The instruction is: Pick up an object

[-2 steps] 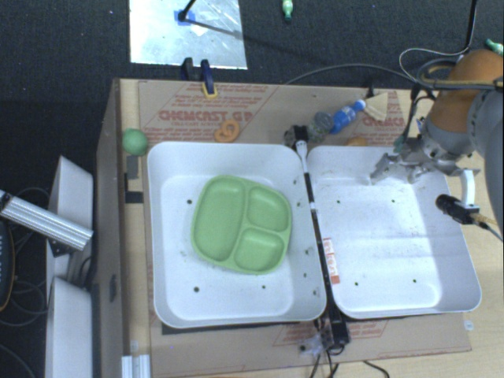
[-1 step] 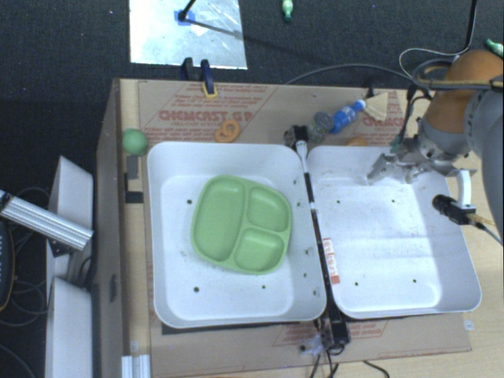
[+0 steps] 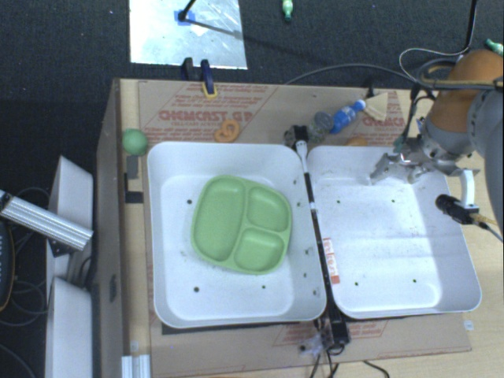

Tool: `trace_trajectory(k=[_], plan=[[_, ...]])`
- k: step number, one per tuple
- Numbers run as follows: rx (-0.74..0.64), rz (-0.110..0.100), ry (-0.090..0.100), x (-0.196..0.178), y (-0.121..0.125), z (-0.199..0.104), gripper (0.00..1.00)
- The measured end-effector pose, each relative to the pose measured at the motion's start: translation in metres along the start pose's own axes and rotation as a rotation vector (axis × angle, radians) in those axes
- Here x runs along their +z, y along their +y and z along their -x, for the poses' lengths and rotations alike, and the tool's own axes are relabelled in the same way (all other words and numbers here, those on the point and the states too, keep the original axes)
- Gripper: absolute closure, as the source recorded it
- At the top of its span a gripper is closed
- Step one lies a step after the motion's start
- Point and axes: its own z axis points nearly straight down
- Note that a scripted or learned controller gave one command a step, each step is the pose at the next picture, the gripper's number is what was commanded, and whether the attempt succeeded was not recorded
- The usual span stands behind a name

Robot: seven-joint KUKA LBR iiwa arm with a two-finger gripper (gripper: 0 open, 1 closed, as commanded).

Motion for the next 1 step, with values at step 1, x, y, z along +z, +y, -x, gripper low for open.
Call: trace_trajectory(k=[1], plan=[[-0.001,0.001,-0.002,0.0003,-0.0002,-0.0033,0.0]])
